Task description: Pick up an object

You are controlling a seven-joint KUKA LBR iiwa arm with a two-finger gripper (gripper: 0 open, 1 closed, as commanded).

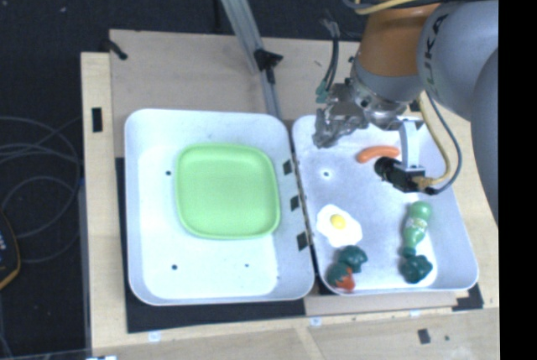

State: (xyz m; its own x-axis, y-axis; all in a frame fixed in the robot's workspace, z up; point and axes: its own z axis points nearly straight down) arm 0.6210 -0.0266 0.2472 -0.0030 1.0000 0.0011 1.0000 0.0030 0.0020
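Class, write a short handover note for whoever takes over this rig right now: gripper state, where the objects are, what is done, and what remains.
Gripper: at the upper left corner of the right bin, low over its floor, with nothing visibly held.
Right bin contents: orange sausage-like piece near the top, fried egg toy at the lower left, dark green and red piece just below the egg, and a pale green and teal piece along the right side.
Left bin: holds a green plate.
Done: no object lifted.
Left: choose an object, grasp it, and lift it.
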